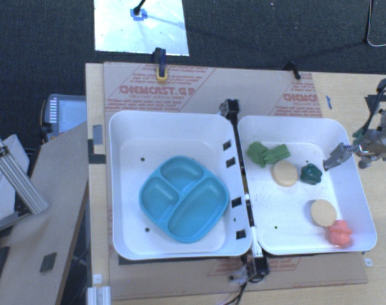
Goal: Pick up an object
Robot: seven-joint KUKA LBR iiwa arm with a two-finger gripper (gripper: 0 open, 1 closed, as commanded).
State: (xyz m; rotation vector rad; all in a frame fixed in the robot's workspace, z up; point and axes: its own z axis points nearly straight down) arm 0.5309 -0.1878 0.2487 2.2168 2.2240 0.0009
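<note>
The right bin (pixel 352 189) holds several small items. A light green piece (pixel 267 153) lies at its back left, with a beige disc (pixel 285 173) and a dark green piece (pixel 311 173) just in front of it. A second beige disc (pixel 322 212) and a pink item (pixel 339 232) lie near the front right corner. My gripper (pixel 345 153) hangs over the bin's right side, a little right of and above the dark green piece, and nothing is seen in it.
In the left bin (pixel 126 170) lies a blue divided plate (pixel 183 197). A black clip strip (pixel 239 189) runs between the two bins. Cardboard (pixel 180 88) lies under both. Cables and arm parts (pixel 380 119) crowd the right edge.
</note>
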